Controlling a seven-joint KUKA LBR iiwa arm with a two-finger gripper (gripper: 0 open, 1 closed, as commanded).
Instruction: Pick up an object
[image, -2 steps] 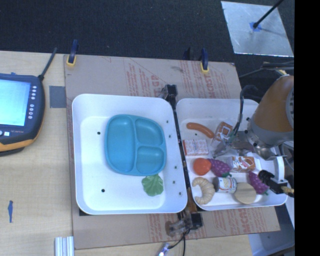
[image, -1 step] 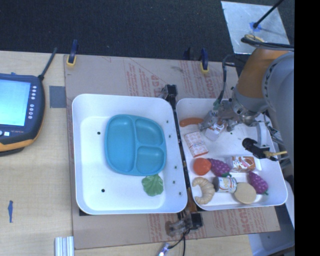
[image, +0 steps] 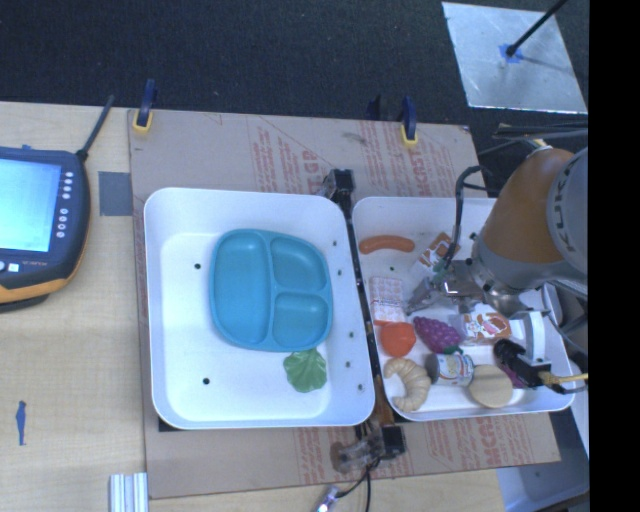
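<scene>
Left bin (image: 160, 300), well left of the jaws: blue divided plate (image: 270, 290) with a green lettuce leaf (image: 306, 370) just beside its near edge. Farther left, a teach pendant (image: 35, 225) on the bench. Blue clamps (image: 145, 105) hold the cardboard sheet (image: 290, 150).

Two bins (image: 160, 300) (one blue tray (image: 270, 290))

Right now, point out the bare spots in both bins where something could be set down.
Left bin: bare floor along its left wall, above the blue divided plate, and lower left, beside the green lettuce. Right bin: a small bare strip above the sausage. The rest is crowded: tomato, grapes, croissant and the gripper.
</scene>
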